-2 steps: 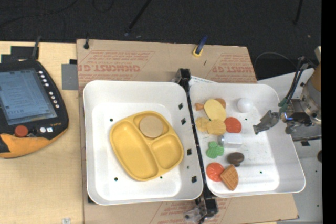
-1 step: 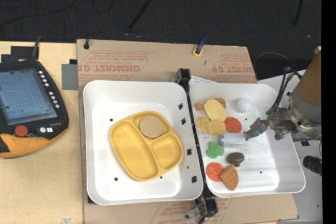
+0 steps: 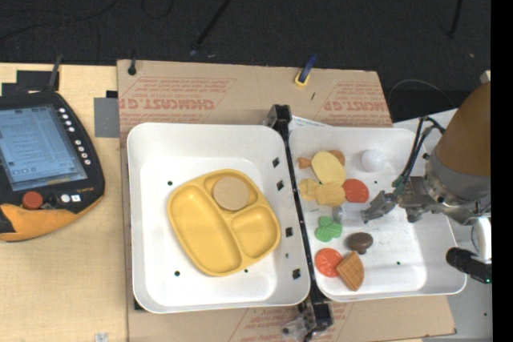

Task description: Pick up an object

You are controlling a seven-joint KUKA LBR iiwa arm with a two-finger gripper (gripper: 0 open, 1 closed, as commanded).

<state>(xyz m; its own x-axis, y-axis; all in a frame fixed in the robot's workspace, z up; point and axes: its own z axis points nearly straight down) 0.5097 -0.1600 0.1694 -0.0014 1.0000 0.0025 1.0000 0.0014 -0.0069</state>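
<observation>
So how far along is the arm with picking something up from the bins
Nothing looks picked yet. The gripper sits low over the right bin, just right of the toy food cluster, with no item seen between its fingers. Nearest to it are the brown piece and red piece, both lying on the bin floor. Closing on one and lifting it out remain.

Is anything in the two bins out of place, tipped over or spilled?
Nothing stands out. The yellow divided plate lies flat in the left bin with a tan disc in one compartment. The small toy foods lie loosely clustered in the right bin, none outside it.
</observation>
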